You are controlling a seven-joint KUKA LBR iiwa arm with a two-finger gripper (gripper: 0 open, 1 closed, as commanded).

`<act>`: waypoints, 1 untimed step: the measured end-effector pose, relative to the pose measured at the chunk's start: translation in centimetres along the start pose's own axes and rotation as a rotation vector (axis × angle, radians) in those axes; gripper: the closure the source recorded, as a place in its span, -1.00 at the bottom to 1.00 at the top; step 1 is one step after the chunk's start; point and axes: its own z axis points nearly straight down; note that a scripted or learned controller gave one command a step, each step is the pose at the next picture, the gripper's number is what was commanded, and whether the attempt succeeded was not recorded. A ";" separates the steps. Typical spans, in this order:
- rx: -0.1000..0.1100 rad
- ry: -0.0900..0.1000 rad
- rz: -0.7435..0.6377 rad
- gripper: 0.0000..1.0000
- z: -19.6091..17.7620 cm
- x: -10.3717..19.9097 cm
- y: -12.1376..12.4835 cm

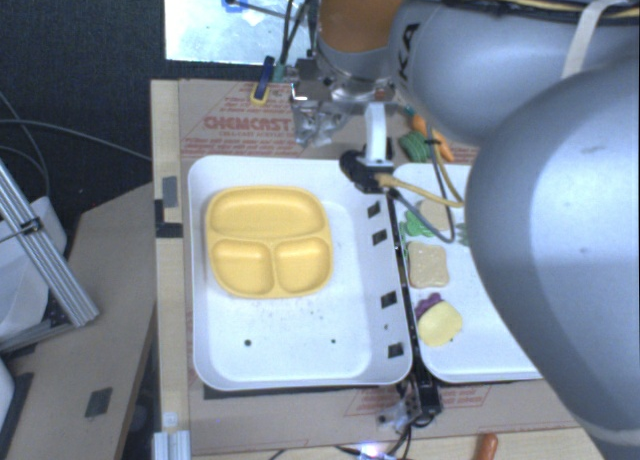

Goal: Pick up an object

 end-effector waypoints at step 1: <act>0.001 0.002 -0.007 -1.00 0.0 0.4 -0.1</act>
